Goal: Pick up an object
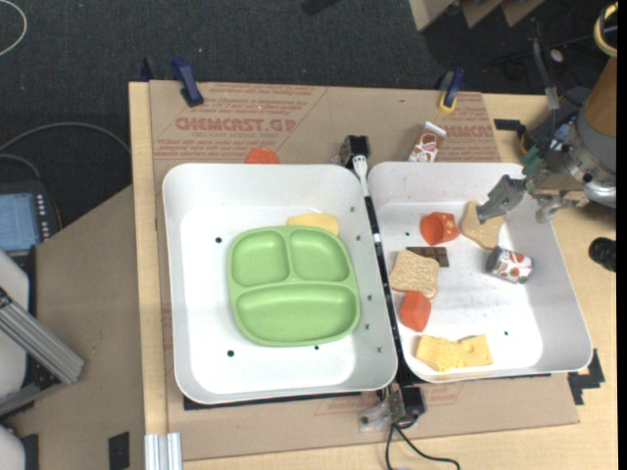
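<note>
The right bin (pixel 549 331) holds several small items: a red tomato-like piece (pixel 440 227), a tan bread wedge (pixel 478 229), a red-and-white can (pixel 508 264) on its side, a square cracker (pixel 414 273) over a brown bar (pixel 431 255), a red block (pixel 414 310) and yellow cheese slices (pixel 454 352). My gripper (pixel 522 202) hangs over the bin's far right corner. It is open, with its left finger just above the bread wedge's upper edge and nothing between the fingers.
The left bin (pixel 196 351) carries a green divided plate (pixel 292 285) and a pale yellow piece (pixel 313 223) behind it. On the cardboard beyond the bins lie a small carton (pixel 426 145), an orange disc (pixel 262 155) and two blue clamps (pixel 186 81).
</note>
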You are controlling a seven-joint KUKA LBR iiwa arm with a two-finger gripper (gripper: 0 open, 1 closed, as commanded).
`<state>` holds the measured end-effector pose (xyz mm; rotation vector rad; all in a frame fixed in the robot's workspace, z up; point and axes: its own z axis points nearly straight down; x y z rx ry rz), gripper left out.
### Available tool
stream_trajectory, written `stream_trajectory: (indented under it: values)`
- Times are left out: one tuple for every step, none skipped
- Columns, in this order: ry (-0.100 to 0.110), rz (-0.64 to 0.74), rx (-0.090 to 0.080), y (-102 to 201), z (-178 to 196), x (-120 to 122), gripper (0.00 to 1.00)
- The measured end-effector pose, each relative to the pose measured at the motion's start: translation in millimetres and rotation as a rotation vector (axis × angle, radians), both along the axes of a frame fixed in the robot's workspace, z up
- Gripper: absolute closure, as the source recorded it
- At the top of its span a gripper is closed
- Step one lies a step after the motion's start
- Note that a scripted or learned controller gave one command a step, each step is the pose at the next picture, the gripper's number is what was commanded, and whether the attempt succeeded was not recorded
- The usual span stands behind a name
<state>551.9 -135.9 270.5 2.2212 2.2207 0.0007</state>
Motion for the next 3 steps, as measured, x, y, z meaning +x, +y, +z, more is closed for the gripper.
stream_trajectory:
  values:
    - [0.012, 0.003, 0.003, 9, -161, 39, 0.00]
    - [0.000, 0.005, 0.001, 41, -188, 67, 0.00]
    - [-0.004, 0.000, -0.001, 38, -175, 67, 1.00]
